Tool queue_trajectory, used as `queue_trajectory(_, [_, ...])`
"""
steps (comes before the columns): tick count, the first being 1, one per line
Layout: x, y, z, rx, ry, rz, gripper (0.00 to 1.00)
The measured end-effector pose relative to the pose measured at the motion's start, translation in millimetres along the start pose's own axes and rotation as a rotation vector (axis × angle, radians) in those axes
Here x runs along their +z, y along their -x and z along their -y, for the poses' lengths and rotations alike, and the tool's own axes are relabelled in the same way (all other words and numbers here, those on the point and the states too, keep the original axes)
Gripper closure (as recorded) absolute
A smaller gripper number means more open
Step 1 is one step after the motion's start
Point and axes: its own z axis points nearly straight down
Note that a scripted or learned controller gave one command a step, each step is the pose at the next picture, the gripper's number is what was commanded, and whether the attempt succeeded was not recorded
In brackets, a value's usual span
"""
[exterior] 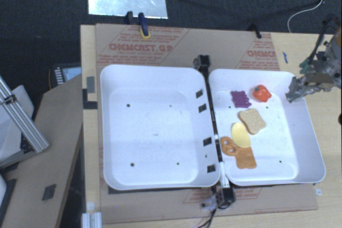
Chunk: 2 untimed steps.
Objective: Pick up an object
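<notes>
At the right edge of frame the gripper (293, 94) hovers by the right bin's rim (312, 139); finger spread, I can't tell. Nothing's grasped: this is the approach. Nearest target, the small red-orange toy (261, 93), sits upper middle-right; next comes a leftward reach and descent.

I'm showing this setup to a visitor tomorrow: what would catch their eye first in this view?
Probably the bright toy foods clustered in the right bin: a red-orange piece, a purple piece, a bread slice, a yellow disc and a pretzel. Next, the gripper poised at that bin's upper right edge.
</notes>
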Motion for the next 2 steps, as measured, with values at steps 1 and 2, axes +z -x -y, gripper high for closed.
queue_trajectory(1, [-180, -31, -1, -0.013, 0.036, 0.002, 1.00])
queue_trajectory(2, [-96, -118, 22, -0.019, 0.009, -0.003, 1.00])
